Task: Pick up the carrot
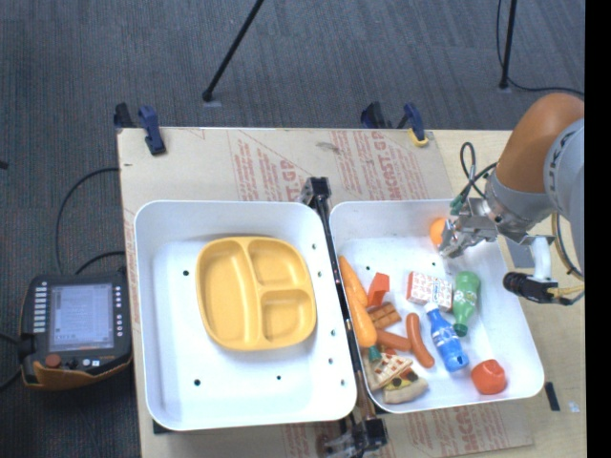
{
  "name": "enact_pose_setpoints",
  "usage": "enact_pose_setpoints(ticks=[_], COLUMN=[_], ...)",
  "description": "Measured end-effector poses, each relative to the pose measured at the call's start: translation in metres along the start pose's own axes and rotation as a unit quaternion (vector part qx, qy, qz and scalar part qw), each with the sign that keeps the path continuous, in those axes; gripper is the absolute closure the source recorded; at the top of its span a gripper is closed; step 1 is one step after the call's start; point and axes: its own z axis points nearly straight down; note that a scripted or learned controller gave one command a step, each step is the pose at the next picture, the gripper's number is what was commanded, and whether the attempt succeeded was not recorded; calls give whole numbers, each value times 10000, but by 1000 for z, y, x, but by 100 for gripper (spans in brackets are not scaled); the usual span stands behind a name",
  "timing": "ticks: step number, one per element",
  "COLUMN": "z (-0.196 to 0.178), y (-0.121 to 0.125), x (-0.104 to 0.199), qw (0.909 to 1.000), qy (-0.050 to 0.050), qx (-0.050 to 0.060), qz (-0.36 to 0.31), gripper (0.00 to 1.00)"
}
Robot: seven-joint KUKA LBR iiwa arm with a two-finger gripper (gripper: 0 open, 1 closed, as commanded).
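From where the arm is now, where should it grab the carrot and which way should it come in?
Grip the carrot near its middle, coming straight down from above. It lies flat against the right bin's left wall, thick end toward the front, so the fingers should close across its width. The wall crowds one side and a red block sits close on the other. The gripper is across the bin by an orange ball.

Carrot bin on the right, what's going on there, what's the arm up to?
The arm reaches in from the right, its claw over the far corner of the right bin, next to a small orange ball. The carrot lies untouched along the bin's left wall, well away from the claw, among toy food, two bottles and a waffle. The left bin holds a yellow tray.
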Motion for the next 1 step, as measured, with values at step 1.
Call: enact_pose_setpoints(ticks=[1], z=[0], y=[0], x=[1], qw=[10000], qy=[16], qx=[-1], qz=[-3], gripper=[0])
